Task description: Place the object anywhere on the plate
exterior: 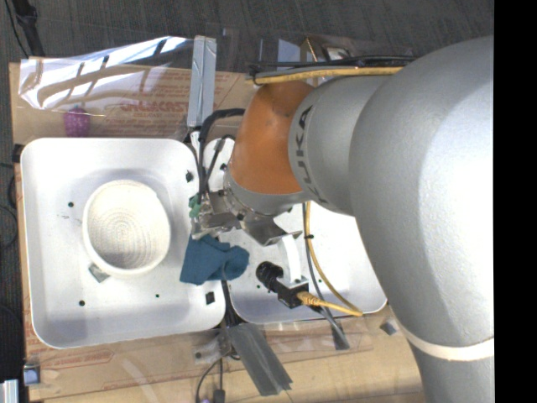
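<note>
The arm (pixel 352 141) reached in from the right and bulked over the right bin (pixel 369 296), hiding most of it. Its gripper (pixel 211 219) sat over the seam where the 2 bins met, at the right rim of the left bin (pixel 50 309).

Directly under the gripper hung a blue cloth (pixel 213 263), crumpled, its top bunched up against the gripper's lower end and its body draped across the left bin's right rim. The cloth looked to be pinched at its top by the gripper, since it rose into a peak there instead of lying flat, but the fingers themselves were buried in the wrist hardware and the folds, so I could not tell whether they were closed on the fabric or merely resting above it.

The plate (pixel 126 227), white and ridged in rings, lay in the middle of the left bin, bare, with a small grey scrap (pixel 97 271) near its lower left edge. The cloth lay just beside the plate's right edge, not on it; a strip of bin floor showed between them.

Judged from that, the task stood roughly halfway. The cloth appeared to have been brought to the border of the plate's bin, perhaps lifted. What remained was 1 short carry leftward over the plate, then a release so the cloth settled on it.
</note>
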You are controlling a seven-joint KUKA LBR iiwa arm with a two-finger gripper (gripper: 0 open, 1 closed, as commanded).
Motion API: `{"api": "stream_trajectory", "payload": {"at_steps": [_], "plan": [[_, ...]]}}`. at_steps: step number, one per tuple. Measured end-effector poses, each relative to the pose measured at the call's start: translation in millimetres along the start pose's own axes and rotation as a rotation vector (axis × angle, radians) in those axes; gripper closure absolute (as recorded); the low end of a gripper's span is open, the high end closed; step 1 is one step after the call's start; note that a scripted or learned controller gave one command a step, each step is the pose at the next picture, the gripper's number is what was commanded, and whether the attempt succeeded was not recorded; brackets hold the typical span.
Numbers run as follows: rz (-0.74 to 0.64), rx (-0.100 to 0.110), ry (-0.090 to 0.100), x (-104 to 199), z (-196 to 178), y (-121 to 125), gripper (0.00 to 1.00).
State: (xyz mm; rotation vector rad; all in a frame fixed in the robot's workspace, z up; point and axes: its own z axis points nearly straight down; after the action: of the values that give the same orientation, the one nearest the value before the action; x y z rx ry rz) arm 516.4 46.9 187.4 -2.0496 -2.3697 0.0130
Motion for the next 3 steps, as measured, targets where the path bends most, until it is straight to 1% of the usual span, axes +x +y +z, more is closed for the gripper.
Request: {"api": "stream_trajectory", "payload": {"at_steps": [1,2,3], "plan": [[0.029,0.001,0.001,-6.5,0.1,-8.0,1.00],[0.129,0.002,0.001,-18.1,-17.9,-29.9,1.00],[0.152,0.003,0.002,-62.4,0.0,-20.8,1.00]]}}
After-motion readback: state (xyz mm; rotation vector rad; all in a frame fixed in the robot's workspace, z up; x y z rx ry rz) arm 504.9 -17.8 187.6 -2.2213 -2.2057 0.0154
